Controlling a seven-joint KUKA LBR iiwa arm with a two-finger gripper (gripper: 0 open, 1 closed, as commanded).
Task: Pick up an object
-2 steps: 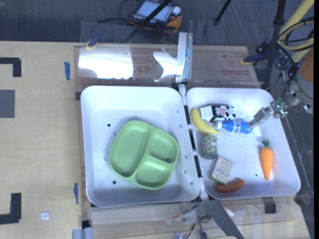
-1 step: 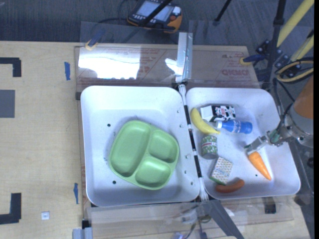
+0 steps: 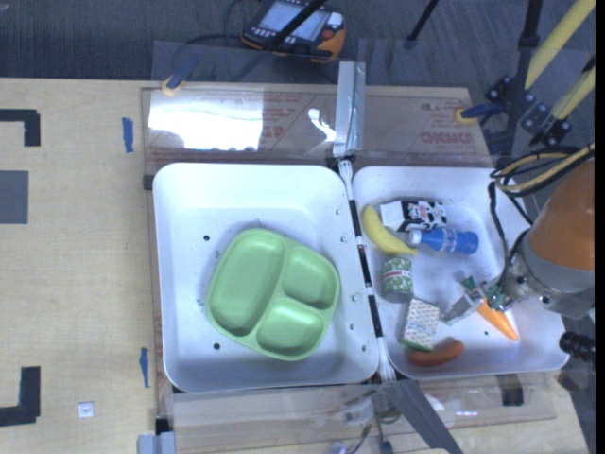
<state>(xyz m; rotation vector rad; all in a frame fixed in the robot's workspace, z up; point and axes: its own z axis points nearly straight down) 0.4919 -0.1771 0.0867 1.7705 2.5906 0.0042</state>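
Observation:
My gripper [image 3: 462,298] hangs low over the right bin [image 3: 529,353], reaching in from the right under the arm's orange band. Its two grey fingers stand apart, open, and nothing shows between them. An orange toy carrot [image 3: 501,322] with a green top lies just right of the fingertips, beside the gripper body. A patterned packet [image 3: 422,322] and a red sausage [image 3: 435,351] lie left of and below the gripper. Further back in the same bin are a green can [image 3: 397,277], a yellow banana [image 3: 380,234], a blue bottle [image 3: 448,242] and a black-and-white cow-patterned item [image 3: 422,214].
The left bin [image 3: 180,206] holds a green divided plate [image 3: 273,293]. A raised divider [image 3: 364,282] separates the two bins. Clear panels stand behind the bins, and cables hang at the far right.

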